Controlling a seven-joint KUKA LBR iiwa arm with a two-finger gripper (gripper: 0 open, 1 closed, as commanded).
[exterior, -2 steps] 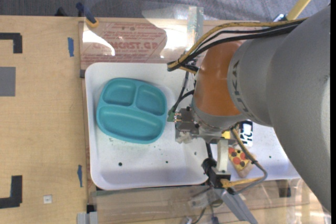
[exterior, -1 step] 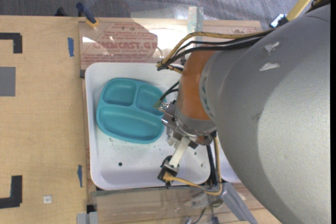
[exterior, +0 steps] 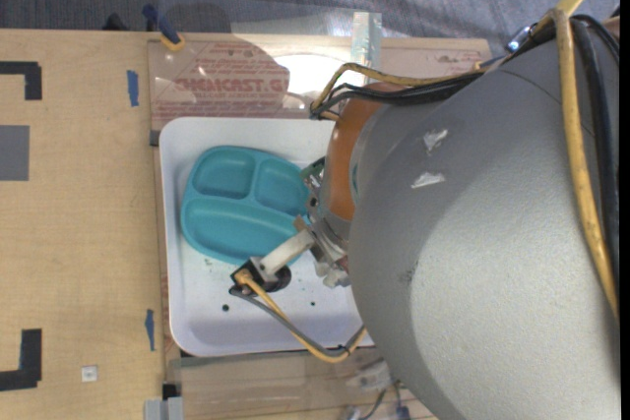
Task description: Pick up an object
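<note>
- Where the camera view looks down on the bench [exterior: 79,211], the grey arm [exterior: 482,241] reaches in from the right and covers most of that side. Its orange band [exterior: 340,172] shows just above the wrist.
- The gripper [exterior: 322,233] sits low over the right part of the white bin [exterior: 197,334]. The arm's bulk hides its tip, so I cannot tell whether it is open or closed.
- A teal divided plate [exterior: 236,207] lies flat on the bin floor, just left of the gripper. Its right rim runs up to the gripper, but I cannot tell whether they touch.
- The plate's three compartments face up: two smaller ones on the far side and one larger on the near side.
- A few small dark specks [exterior: 226,308] dot the bare bin floor, below and left of the gripper.
- Beyond the gripper, past the bin's far wall, a clear sheet with reddish lettering [exterior: 221,84] lies on the bench.
</note>
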